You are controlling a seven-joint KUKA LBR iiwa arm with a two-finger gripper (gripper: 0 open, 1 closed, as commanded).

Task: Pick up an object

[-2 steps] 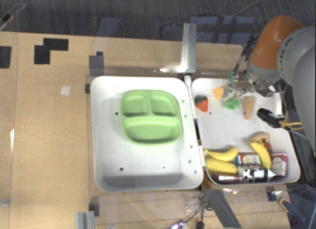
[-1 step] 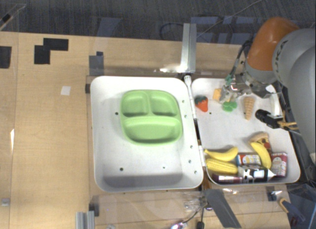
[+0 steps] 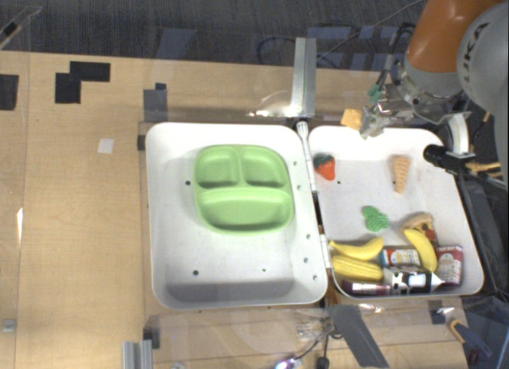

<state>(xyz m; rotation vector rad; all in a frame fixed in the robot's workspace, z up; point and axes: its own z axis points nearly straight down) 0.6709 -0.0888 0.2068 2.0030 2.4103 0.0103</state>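
Observation:
My gripper [image 3: 372, 123] hangs over the far rim of the right bin [image 3: 350, 192], under the arm's orange band. A small orange-yellow block [image 3: 351, 118] lies just left of it at the rim; whether they touch is unclear. In the right bin lie a red strawberry-like toy [image 3: 324, 166], an ice-cream cone [image 3: 400, 172] and a green leafy toy [image 3: 374, 218]. Along the bin's near side sit two bananas [image 3: 355, 248], a corn cob [image 3: 355, 267], a bread piece [image 3: 419, 221], a dark bottle [image 3: 406, 282] and a red can [image 3: 449, 264].
The left bin [image 3: 171, 224] holds a green divided plate [image 3: 242, 187]. A metal post [image 3: 305, 77] stands behind the divider between the bins. Cables and a black bracket [image 3: 445, 157] crowd the right bin's far right corner.

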